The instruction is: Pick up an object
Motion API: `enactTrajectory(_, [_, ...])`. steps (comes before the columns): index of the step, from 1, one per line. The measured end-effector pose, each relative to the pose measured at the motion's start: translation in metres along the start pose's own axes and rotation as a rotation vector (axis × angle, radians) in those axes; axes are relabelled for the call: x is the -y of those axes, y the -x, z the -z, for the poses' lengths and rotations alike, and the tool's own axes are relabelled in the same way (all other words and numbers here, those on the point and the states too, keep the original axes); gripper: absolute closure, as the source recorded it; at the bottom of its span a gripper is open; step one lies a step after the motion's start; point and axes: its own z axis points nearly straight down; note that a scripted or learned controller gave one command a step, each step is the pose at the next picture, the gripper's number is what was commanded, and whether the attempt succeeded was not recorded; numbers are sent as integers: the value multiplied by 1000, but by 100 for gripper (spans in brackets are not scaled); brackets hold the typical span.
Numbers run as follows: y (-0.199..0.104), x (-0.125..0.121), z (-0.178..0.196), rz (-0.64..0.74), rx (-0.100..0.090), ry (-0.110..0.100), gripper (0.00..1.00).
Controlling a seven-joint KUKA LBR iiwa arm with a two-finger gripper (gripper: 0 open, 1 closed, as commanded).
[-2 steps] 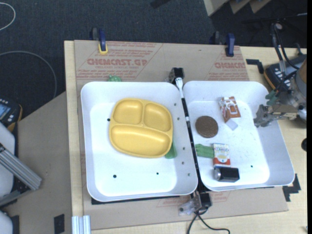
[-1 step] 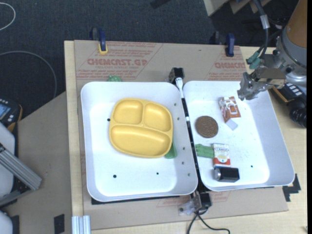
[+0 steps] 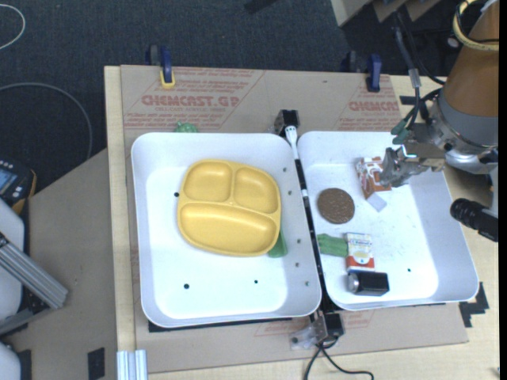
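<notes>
Gripper (image 3: 394, 167) low near right bin (image 3: 444, 283) far edge, over red-white packet (image 3: 370, 176), finger state unclear, open floor along right rim.

Open floor along the right bin's (image 3: 444, 291) far-right side and near-right corner; brown disc (image 3: 337, 205), carton (image 3: 360, 250) and black block (image 3: 367, 282) crowd its left.

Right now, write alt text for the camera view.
A grey robot arm's claw sits over a red-and-white packet in the right white bin, beside a round brown disc. The left white bin holds a yellow divided plastic tray.
</notes>
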Motion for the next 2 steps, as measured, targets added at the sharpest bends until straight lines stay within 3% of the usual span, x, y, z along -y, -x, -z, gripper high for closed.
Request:
enactTrajectory(1, [-56,50,-51,9,-3,-1,100])
enactTrajectory(2, [-128,49,-16,13,-3,14,100])
